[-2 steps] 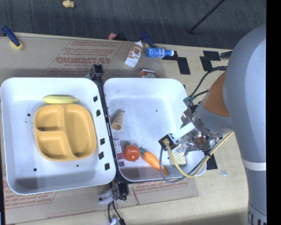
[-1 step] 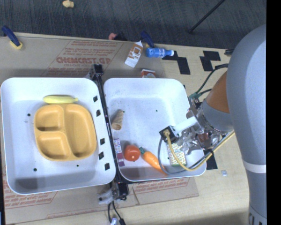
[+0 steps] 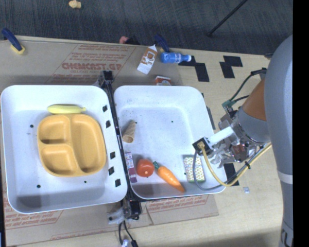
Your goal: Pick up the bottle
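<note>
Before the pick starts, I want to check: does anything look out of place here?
Yes. The blue bottle lies on its side on the bench, beyond the far rim of the right bin, outside both bins. A small carton lies beside it, also outside the bins.

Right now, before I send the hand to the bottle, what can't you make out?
Blue object on the bench beyond the right bin: small, blurred; probably the bottle, unconfirmed.
Carton beside it: print unreadable.
Greenish pad in the right bin, beside the hand: too blurred to identify.
Bin rim under the hand: hidden by it.
</note>
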Action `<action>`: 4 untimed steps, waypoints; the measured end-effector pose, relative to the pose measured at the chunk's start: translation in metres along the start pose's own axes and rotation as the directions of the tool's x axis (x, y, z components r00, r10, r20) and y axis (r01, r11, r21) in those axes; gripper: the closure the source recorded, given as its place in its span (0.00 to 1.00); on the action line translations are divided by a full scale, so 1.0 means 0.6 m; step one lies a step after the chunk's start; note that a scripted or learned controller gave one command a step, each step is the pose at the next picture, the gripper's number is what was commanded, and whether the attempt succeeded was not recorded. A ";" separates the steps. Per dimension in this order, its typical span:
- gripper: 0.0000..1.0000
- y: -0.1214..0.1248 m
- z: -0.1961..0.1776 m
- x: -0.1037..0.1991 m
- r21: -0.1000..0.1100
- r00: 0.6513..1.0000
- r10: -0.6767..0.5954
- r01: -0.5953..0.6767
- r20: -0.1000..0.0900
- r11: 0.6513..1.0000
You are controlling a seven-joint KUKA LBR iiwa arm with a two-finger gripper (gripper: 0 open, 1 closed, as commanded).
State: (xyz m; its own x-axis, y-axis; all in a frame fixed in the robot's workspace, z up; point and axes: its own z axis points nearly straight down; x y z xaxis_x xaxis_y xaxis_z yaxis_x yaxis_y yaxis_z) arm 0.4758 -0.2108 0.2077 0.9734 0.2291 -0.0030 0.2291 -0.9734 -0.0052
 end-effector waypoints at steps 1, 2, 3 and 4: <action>1.00 -0.059 0.016 0.014 0.002 1.000 0.023 -0.023 0.002 1.000; 1.00 0.000 0.008 0.000 0.000 1.000 0.025 -0.025 -0.001 1.000; 1.00 -0.083 0.041 0.020 0.001 1.000 -0.008 0.008 0.001 1.000; 1.00 -0.032 0.020 0.008 0.000 1.000 0.025 -0.025 0.000 1.000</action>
State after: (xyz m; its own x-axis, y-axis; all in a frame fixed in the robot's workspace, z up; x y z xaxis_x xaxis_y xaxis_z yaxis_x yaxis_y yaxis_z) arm 0.4758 -0.1911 0.1960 0.9789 0.2044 -0.0030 0.2043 -0.9789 -0.0053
